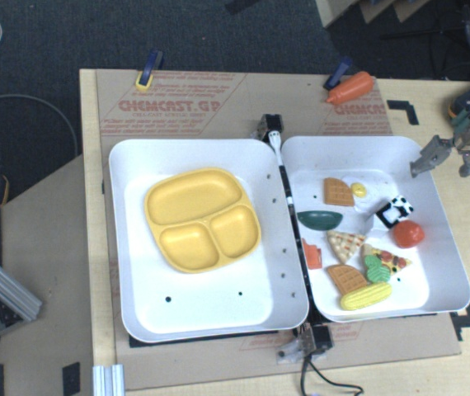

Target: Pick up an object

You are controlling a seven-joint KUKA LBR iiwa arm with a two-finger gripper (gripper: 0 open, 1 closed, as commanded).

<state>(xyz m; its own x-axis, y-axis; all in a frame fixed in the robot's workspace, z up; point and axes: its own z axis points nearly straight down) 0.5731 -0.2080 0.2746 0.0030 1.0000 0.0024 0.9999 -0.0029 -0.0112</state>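
Observation:
The right bin (433, 287) holds several toy foods: a red tomato (408, 234), a yellow corn cob (365, 296), a pizza slice (347, 242), a dark green pod (320, 219), a brown waffle (338, 191), a fried egg (359, 192) and a black-and-white piece (396, 210). My gripper (443, 167) hangs over the bin's far right corner, above and to the right of the black-and-white piece. Its fingers (423, 159) are spread open with nothing between them.
The left bin (136, 287) carries a yellow divided plate (203, 219). An orange carrot (350, 87) lies on the bench behind the right bin. A yellow clamp (144, 79) sits at the bench's far left edge.

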